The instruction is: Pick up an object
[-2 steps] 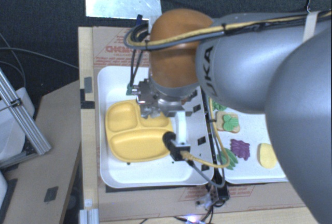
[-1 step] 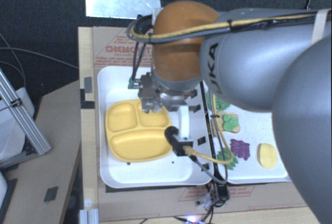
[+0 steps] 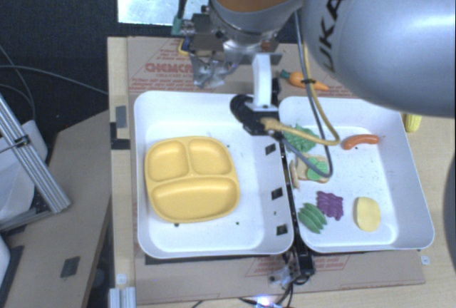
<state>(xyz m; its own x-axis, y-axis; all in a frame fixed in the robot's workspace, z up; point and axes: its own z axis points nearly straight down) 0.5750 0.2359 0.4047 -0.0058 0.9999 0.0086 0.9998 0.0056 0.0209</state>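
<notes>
The gripper (image 3: 208, 73) hangs above the far rim of the left white bin (image 3: 249, 228), blurred and part-hidden under the wrist, so I cannot tell its opening. A yellow divided plastic plate (image 3: 191, 178) lies in that bin. An orange-red toy sausage (image 3: 360, 140) lies in the right white bin (image 3: 406, 192).

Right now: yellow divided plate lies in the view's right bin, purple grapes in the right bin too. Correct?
One thing is off. The camera view shows the yellow divided plate lying in the left bin as that view has it, not the right one. The purple grapes are in the right bin, as you said.
</notes>
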